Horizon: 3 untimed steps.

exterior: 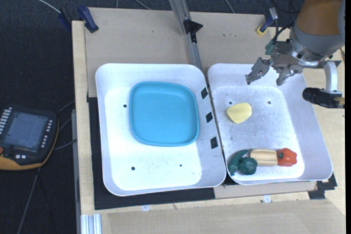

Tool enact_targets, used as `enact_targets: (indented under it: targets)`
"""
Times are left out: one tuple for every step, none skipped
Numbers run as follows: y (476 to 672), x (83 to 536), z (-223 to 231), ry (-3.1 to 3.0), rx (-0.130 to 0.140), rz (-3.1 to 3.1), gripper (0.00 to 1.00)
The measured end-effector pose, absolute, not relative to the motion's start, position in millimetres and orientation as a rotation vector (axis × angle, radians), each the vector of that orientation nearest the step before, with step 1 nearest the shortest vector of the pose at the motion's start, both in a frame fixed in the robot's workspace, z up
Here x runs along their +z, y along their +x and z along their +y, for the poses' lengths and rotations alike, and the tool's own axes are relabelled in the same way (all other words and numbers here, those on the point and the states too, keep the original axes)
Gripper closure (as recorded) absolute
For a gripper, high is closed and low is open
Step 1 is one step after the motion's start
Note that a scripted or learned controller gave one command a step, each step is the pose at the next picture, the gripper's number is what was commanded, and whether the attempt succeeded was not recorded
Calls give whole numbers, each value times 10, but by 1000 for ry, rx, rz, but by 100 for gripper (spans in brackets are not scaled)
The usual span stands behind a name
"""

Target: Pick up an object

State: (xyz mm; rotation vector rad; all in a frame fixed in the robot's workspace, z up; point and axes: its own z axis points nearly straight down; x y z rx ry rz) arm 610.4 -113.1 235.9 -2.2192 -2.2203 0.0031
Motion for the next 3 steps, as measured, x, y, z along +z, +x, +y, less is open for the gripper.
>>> enact_targets:
  targets:
    - [6105, 1922, -1070, -2219, 3, -2220, 0]
    - [6116, 1300, -1098, -2218, 5, -2219, 0]
    - [6135, 1440, -1097, -2222, -3, -2223, 100]
